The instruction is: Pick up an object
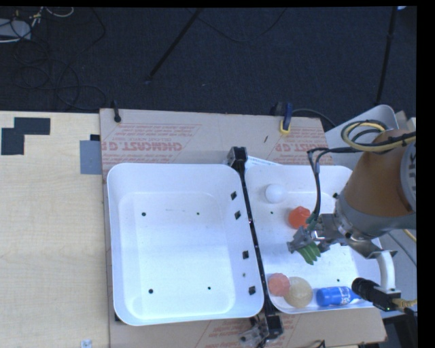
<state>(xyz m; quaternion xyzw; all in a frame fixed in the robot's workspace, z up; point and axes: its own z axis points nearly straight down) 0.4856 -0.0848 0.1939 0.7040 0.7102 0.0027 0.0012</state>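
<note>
My gripper (304,243) sits low in the right bin (326,175), right of centre in the frame, over a green object (311,253); whether my jaws pinch it I cannot tell. The orange ball (298,217) lies just beside, so a shallow or off-centre bite could slip off, or nudge that ball away.

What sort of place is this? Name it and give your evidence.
Likely a robotics lab's bin-picking test bench: two white bins on cardboard, a robot arm over small sample objects, and loose cables on dark carpet behind.
</note>
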